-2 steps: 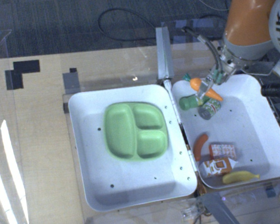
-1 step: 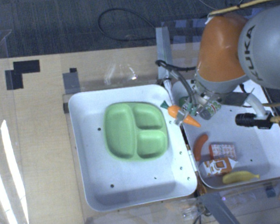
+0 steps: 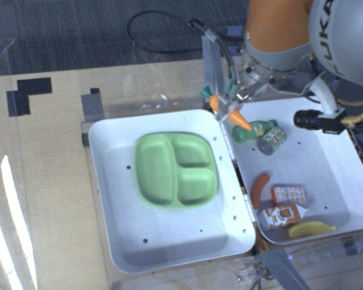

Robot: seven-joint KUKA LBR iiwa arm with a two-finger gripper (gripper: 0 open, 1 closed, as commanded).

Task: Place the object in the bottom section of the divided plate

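Observation:
A green divided plate [image 3: 174, 169] lies in the left bin [image 3: 126, 249], with one long section on its left and two smaller ones on its right. All its sections are bare. An orange toy carrot [image 3: 240, 120] with a green top hangs slantwise over the rim between the two bins, at their far end. My gripper [image 3: 228, 106] comes down from the arm at the top right and is shut on the carrot's middle, so orange shows on both sides of the fingers. The carrot is up and to the right of the plate, apart from it.
The right bin [image 3: 347, 178] holds a green toy [image 3: 243, 133], a small can [image 3: 272, 139], a red sausage [image 3: 260, 189], a brown-and-white carton [image 3: 286, 213] and a banana [image 3: 312, 228]. A black fitting [image 3: 315, 119] juts over that bin. Cables run behind the bins.

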